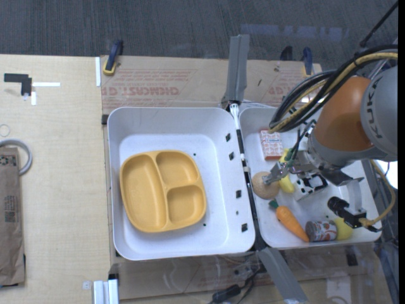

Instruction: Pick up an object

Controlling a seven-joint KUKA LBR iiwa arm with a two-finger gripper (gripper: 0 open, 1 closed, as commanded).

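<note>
My gripper (279, 172) hangs low over the left part of the right bin (361, 236), under the grey and orange arm. Its tip is right beside a round tan object (261, 183) with a green bit below it, and next to a small yellow object (288, 183). Whether it touches either one is unclear. A pink and white box (272, 144) lies just behind the gripper. An orange carrot (292, 223) lies in front of it, and a small can (321, 231) and another yellow object (345, 230) lie near the bin's front edge.
The left bin (126, 126) holds a yellow divided plate (164, 190). A cardboard sheet (164, 81) lies behind both bins. A brown paper bag (10, 214) rests at the bench's left edge. Cables (316, 90) loop above the arm.
</note>
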